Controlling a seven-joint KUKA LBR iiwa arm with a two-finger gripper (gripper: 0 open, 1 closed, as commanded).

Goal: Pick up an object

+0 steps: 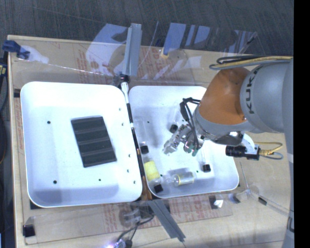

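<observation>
My gripper (178, 148) hangs over the middle of the right bin (222, 182), its silvery fingers spread apart with nothing between them. Below it, near the bin's front wall, lie a small yellow object (151, 170) and a clear bottle-like object (180, 179). A small black piece (206, 167) sits just right of the gripper, apart from it. In the left bin (36, 102) a black ridged rectangular block (94, 141) lies flat near the centre.
Another small dark piece (158, 188) rests in the right bin's front left corner, and a tiny one (143, 149) lies by the divider (130, 118) between the bins. The arm's orange band (222, 99) overhangs the right bin's far right part.
</observation>
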